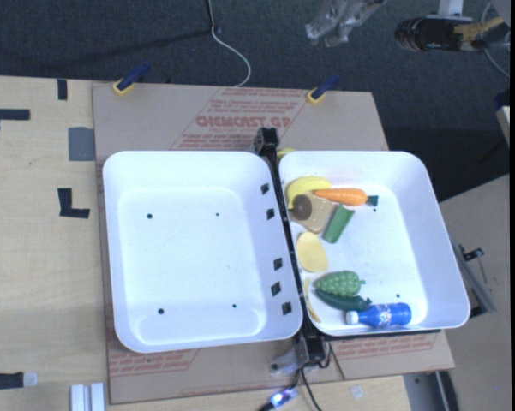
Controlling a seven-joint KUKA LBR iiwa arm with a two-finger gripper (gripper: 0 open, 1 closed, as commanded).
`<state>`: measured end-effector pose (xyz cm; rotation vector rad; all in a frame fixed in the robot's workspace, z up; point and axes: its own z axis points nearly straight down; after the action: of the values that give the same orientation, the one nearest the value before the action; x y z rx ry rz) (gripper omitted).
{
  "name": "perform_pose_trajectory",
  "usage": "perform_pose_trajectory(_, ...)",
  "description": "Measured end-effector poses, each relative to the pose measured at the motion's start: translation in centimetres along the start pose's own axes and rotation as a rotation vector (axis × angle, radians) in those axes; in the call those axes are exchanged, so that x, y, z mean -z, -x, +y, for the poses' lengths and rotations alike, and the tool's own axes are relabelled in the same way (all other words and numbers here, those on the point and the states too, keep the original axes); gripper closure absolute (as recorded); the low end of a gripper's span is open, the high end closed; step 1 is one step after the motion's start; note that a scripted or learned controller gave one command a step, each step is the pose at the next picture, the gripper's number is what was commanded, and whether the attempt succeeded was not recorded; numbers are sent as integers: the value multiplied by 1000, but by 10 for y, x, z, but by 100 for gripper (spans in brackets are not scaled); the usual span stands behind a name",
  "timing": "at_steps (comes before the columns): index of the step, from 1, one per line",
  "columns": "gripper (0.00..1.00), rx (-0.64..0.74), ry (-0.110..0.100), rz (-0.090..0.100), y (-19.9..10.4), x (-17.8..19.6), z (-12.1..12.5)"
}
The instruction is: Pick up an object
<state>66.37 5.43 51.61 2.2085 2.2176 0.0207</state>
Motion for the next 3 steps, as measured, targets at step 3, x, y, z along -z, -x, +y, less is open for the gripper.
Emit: perform_pose_trajectory(3,100,0,-7,1,-60,26,-6)
